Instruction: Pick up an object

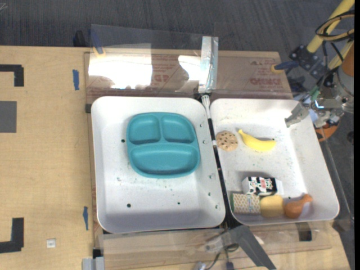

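The right bin (304, 156) holds several items. A round cookie (227, 140) lies near its left wall, with a yellow banana (257, 142) just to the right of it. Along the front wall sit a black-and-white carton (260, 184), a patterned packet (244, 203), a tan block (271, 206) and an orange-brown piece (296, 206). My gripper (308, 111) hangs over the bin's far right corner, well above and to the right of the banana, touching none of the items. Nothing is visibly held.
The left bin (107, 196) carries a teal divided plate (163, 145). A clear plastic panel with a taped edge (208, 66) stands behind the bins. Cables and the arm's wrist (332, 49) crowd the upper right.
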Robot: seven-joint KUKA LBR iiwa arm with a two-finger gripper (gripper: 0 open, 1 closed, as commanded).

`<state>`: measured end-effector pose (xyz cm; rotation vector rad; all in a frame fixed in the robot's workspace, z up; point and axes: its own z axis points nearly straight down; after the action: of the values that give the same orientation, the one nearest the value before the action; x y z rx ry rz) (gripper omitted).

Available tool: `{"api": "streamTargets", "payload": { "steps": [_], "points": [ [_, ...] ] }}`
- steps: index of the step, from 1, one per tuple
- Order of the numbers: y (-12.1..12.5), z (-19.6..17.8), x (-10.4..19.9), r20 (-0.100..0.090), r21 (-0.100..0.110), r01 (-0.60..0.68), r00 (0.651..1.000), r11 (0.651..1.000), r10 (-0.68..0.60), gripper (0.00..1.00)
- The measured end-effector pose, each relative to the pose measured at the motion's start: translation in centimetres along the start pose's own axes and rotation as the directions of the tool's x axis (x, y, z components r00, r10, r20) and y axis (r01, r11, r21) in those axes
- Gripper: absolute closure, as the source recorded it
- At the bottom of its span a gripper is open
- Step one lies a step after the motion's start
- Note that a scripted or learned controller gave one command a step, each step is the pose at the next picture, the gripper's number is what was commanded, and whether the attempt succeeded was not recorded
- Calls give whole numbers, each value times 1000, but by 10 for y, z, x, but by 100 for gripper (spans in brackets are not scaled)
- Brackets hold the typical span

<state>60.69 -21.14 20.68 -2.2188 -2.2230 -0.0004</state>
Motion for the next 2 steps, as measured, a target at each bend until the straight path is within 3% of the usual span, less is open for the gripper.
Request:
{"api": "streamTargets", "payload": {
  "steps": [1, 2],
  "points": [
    [20, 119, 70, 0, -3, -318, 948, 948, 318, 0],
    [11, 80, 110, -1, 0, -23, 1000, 1000, 23, 0]
  ]
}}
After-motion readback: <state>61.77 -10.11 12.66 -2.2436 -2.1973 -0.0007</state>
